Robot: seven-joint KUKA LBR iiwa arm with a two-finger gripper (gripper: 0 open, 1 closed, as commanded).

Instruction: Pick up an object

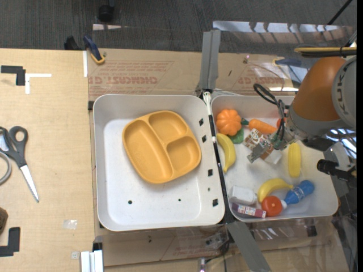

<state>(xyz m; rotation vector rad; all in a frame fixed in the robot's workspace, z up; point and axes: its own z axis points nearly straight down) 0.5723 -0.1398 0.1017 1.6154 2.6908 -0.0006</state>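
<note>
the arm (326, 98) reaches in from the right over the right bin (323, 208), its orange band above the wrist. the gripper (262, 147) hangs low in the bin's middle, near a carrot (262, 126) and just left of a yellow banana (294, 159); whether the jaws are spread or pressed together cannot be told, since the tips blur into the clutter beneath. a small pumpkin (229, 121) sits at the bin's upper left, with a second banana (227, 151) below it along the left wall. a third banana (273, 186), a red ball (272, 205) and a blue bottle (299, 192) lie toward the near edge. the left bin (113, 203) holds a yellow divided plate (161, 145). scissors (21, 157) lie on the bench at far left.
</note>
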